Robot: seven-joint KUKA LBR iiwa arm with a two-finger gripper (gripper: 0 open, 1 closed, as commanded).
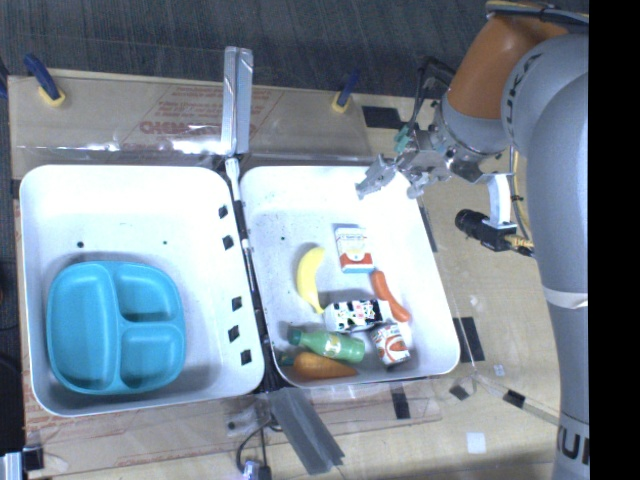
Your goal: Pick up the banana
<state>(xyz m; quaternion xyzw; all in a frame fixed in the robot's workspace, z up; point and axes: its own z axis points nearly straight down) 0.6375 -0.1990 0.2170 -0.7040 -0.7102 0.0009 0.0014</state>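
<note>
A yellow banana lies in the middle of the right bin, curved and pointing toward the near side. My gripper hovers above the bin's far right corner, well up and to the right of the banana, with nothing between its fingers. The fingers look spread apart.
Near the banana lie a small red and white carton, a sausage, a black and white carton, a green bottle, a carrot and a small can. The left bin holds a blue divided plate.
</note>
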